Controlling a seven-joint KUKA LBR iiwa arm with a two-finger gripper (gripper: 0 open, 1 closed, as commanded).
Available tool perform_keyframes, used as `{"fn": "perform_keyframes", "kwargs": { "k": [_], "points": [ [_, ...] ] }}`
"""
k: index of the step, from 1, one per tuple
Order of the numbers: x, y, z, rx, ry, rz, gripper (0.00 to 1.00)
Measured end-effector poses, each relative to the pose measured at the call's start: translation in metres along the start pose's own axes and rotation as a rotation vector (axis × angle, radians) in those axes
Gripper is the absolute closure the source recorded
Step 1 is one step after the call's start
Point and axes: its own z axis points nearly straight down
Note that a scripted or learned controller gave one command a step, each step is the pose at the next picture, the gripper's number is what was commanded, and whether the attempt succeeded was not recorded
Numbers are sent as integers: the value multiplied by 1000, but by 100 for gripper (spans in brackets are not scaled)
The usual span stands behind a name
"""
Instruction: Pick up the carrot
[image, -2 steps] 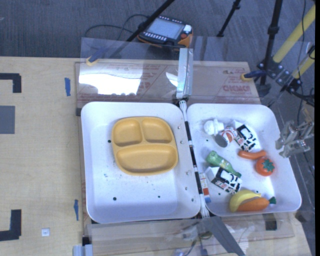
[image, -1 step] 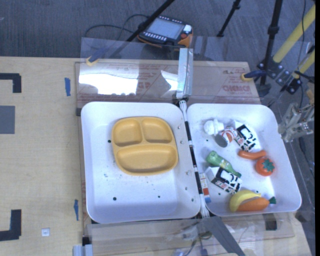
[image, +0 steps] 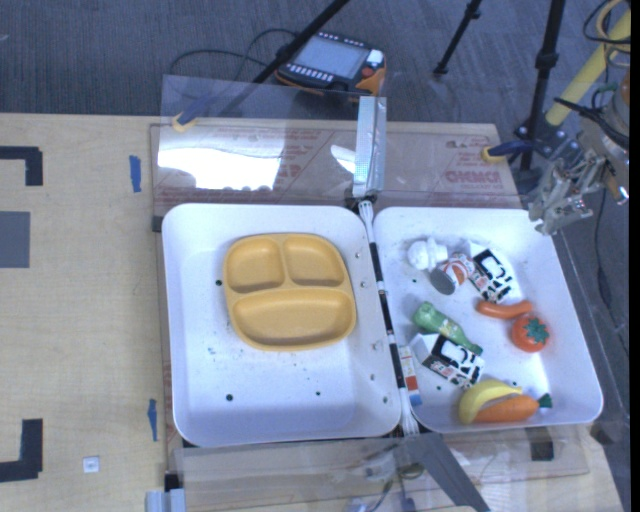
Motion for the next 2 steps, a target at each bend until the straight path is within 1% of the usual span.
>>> {"fn": "perform_keyframes", "kwargs": {
  "k": [1, 2],
  "points": [
    [22, -3, -61, 1, -2, -291, 100],
    [50, 2, -33, -4, 5, -230, 100]
  ]
}}
